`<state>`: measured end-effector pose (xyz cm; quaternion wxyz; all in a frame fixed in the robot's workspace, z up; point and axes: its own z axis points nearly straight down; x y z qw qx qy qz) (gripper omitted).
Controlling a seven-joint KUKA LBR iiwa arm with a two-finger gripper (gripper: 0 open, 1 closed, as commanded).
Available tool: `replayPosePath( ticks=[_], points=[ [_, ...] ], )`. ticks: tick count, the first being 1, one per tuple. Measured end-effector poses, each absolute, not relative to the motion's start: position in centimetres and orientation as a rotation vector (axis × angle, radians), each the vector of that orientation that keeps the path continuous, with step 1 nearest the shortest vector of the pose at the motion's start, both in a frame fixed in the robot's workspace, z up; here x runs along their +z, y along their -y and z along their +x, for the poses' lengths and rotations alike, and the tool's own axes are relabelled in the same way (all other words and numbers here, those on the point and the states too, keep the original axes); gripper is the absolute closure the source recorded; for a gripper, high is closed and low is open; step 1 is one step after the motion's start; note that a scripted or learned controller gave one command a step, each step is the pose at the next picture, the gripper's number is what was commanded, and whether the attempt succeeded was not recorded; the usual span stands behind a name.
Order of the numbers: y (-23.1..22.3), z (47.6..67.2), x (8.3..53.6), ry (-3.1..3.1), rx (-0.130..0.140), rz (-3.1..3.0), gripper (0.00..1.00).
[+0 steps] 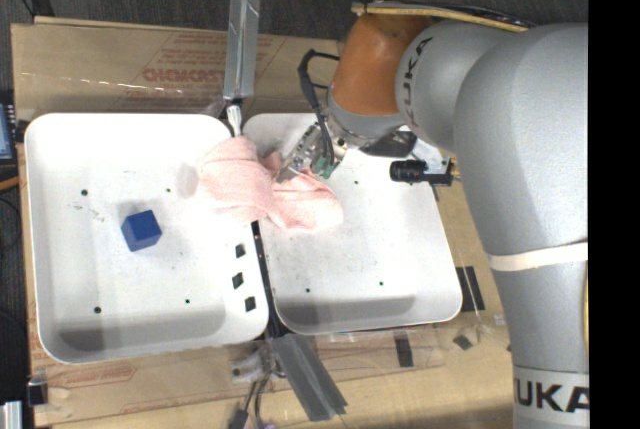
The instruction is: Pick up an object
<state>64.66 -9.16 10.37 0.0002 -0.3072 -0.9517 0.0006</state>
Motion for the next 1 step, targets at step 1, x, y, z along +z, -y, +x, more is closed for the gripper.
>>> replayPosePath(
  ticks=[1],
  points=[
    [9.56, 63.0, 26.73, 2.884, 0.001, -1.251, 1.0]
  ],
)
